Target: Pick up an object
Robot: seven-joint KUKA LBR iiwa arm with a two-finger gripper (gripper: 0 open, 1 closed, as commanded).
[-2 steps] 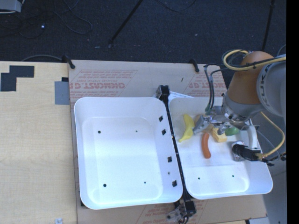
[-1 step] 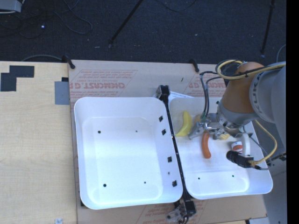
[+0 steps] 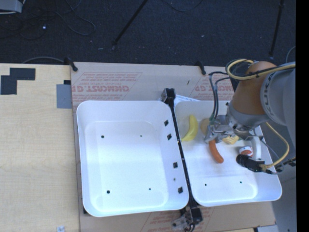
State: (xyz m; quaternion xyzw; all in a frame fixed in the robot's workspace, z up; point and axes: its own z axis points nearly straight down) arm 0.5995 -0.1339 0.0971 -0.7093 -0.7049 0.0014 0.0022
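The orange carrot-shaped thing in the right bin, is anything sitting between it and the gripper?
Nothing visible blocks it. The gripper hangs right over the upper end of the orange carrot-shaped piece in the right bin. The banana lies to the view's left of it, apart, and a pale yellow piece sits beside the gripper.

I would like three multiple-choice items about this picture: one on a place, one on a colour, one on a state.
1. Where does the curved yellow banana lie?
A. left white bin
B. right white bin
C. on the bench outside the bins

2. What colour is the small carrot-shaped object below the gripper?
A. orange
B. blue
C. green

3. What does the left white bin look like inside?
A. full of toys
B. bare white floor
C. covered by a lid

Answers:
1 B, the banana lies just right of the black divider.
2 A, it is orange-red against the white floor.
3 B, plain floor with a few small dark dots.
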